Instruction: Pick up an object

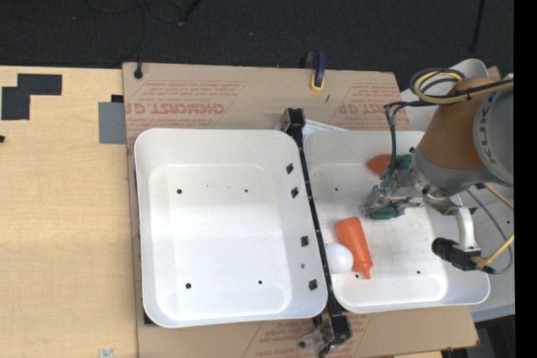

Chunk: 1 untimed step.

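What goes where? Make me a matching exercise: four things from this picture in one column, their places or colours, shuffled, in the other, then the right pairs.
Things:
1. orange bottle
2. white ball
3. gripper
4. blue clamp

Places or colours:
A. on the far edge of the cardboard sheet
B. low over the right bin's floor
C. lying in the right bin, orange
D. by the divider, against the bottle

Pairs: 1-C, 2-D, 3-B, 4-A

Setting: robotics lab, test cell. Evidence: my grey arm [478,142] with orange band and loose yellow and black cabling; two shallow white bins, left bin [159,298] and right bin [470,291], side by side on a cardboard sheet [218,101] clamped by a blue-and-yellow clamp [318,71]; plywood counter [59,214] with black tape marks; cables [151,4] on dark carpet behind.
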### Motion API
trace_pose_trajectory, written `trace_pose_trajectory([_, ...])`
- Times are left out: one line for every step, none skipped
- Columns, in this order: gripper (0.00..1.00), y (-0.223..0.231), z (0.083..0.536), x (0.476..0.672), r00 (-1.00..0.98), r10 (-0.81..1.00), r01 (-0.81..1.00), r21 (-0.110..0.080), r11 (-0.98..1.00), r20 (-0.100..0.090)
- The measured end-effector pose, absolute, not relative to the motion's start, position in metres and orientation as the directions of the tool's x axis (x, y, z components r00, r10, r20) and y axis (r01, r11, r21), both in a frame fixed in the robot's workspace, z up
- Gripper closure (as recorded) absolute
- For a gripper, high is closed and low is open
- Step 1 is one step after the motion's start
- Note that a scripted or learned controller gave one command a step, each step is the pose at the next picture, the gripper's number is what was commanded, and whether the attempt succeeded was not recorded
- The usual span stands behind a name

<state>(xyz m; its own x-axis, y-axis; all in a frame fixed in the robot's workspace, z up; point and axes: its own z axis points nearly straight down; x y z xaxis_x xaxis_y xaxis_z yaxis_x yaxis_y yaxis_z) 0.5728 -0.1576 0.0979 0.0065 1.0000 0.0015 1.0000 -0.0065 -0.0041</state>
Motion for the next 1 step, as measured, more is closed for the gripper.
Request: trace_pose_trajectory([1.0, -0.0584, 0.1942, 0.6456, -0.012, 1.0, 1.0, 0.013, 0.012, 0.003])
